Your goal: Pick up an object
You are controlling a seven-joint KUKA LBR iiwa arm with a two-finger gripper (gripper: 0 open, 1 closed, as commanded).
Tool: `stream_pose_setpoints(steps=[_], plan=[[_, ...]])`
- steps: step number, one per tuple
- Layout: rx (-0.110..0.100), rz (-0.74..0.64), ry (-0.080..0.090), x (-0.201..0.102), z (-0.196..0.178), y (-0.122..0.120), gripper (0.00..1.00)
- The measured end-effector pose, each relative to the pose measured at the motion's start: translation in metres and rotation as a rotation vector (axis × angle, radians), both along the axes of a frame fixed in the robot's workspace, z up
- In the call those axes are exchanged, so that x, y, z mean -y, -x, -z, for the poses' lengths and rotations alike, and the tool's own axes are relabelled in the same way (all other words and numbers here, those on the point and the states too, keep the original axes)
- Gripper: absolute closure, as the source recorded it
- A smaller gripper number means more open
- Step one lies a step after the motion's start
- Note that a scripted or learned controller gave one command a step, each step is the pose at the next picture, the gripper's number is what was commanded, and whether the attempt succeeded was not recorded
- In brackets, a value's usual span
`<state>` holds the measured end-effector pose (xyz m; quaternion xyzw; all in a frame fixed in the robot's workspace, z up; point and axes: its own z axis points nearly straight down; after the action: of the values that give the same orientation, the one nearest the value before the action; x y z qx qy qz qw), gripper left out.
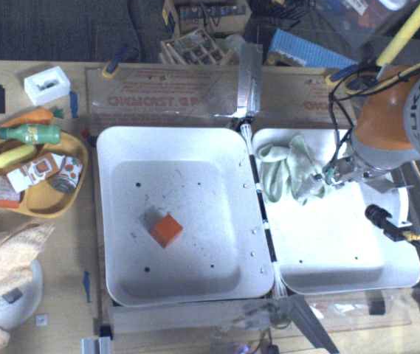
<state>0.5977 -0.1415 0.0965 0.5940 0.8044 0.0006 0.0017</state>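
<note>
Cluttered counter (62, 286): at three o'clock, the end effector (328, 175) touches a pale green cloth (287, 169); grip state unclear. Limp fabric may slip free.

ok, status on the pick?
Gripper down in right white bin, at the crumpled pale green cloth. Grasp unconfirmed. Small orange block alone in left white bin.

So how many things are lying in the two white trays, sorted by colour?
Orange: 1, the block in the left tray.
Pale green: 1, the crumpled cloth in the right tray, by the gripper.
Total: 2.
</note>
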Motion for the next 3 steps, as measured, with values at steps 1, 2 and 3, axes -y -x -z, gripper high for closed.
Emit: stream_pose_setpoints(steps=[1, 2, 3], plan=[[0.004, 0.004, 0.001, 0.002, -0.011, -0.001, 1.00], [0.006, 0.202, 0.003, -0.025, 0.006, -0.046, 1.00], [-0.001, 0.092, 0.000, -0.010, -0.083, 0.002, 1.00]])
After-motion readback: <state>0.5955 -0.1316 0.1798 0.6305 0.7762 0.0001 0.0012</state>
